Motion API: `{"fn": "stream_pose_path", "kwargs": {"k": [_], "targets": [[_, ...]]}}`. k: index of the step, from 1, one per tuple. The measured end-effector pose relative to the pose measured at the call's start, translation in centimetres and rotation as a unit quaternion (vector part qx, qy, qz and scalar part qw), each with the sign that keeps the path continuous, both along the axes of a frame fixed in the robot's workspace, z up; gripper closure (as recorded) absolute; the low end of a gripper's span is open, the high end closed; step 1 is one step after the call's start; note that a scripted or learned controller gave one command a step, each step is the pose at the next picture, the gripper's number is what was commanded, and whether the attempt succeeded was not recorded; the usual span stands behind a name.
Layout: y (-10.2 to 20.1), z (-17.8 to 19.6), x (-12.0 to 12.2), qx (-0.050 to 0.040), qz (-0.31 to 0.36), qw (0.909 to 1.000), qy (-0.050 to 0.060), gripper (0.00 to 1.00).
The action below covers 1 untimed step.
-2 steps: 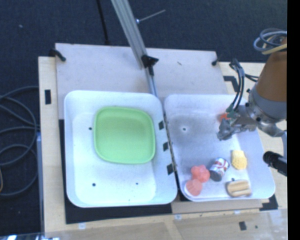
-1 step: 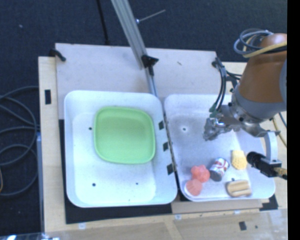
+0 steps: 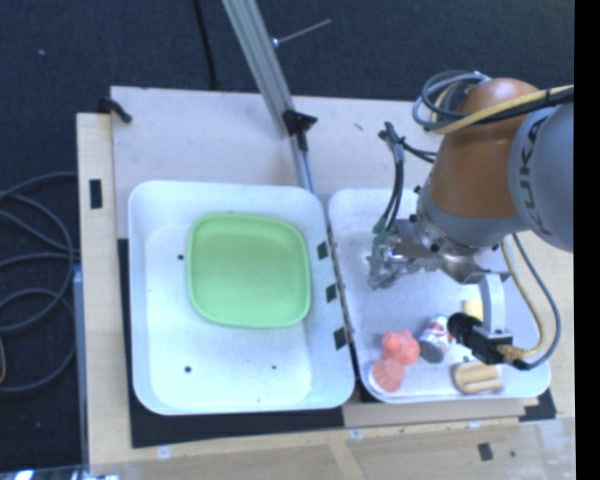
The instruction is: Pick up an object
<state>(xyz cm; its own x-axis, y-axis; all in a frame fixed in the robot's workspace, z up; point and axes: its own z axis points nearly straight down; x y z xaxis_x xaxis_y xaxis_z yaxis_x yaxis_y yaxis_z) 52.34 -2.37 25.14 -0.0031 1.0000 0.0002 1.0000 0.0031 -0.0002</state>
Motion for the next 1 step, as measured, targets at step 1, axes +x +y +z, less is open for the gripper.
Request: {"fn": "stream_pose_path", "kwargs": {"k": [1], "targets": [[5.86,-1.01,-0.63,0.0001,0.001,1.0000,0.000,1.00]]}}
